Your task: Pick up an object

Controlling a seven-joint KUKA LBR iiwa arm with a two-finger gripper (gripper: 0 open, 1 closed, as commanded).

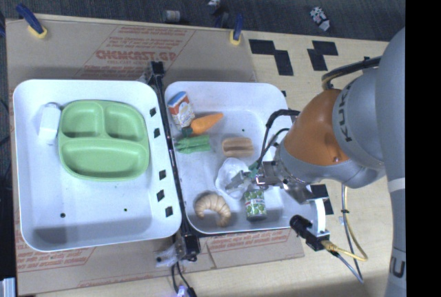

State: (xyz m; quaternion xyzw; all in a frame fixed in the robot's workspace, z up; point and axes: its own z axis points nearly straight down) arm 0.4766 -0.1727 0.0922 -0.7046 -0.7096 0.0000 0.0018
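Here, two white bins sit side by side on a cardboard-covered bench. The left bin (pixel 27 171) holds a green divided plate (pixel 105 138) and a small white cup (pixel 48 122) just beside the plate's left edge. The right bin (pixel 227 90) carries the clutter: a small carton with a red and blue label (pixel 181 109) near the top left, an orange carrot (pixel 207 123) just beside it, a green pod-like piece (pixel 192 144) below the carrot, a bun-shaped piece (pixel 238 146) at the middle, a croissant (pixel 214 209) near the bottom edge, a crumpled bit of clear plastic (pixel 231 175), and a small jar with a green speckled label (pixel 255 204) standing at the lower right.

The arm (pixel 358 130) comes in from the right — orange band above the wrist — and the gripper (pixel 256 178) is low over the right bin's lower-right part, directly above the jar and touching or just beside the clear plastic. How far its jaws are apart cannot be told from this angle; the wrist and cables cover them, and nothing can be seen held between them.

Blue clamps (pixel 32 21) grip the cardboard at the top edge.
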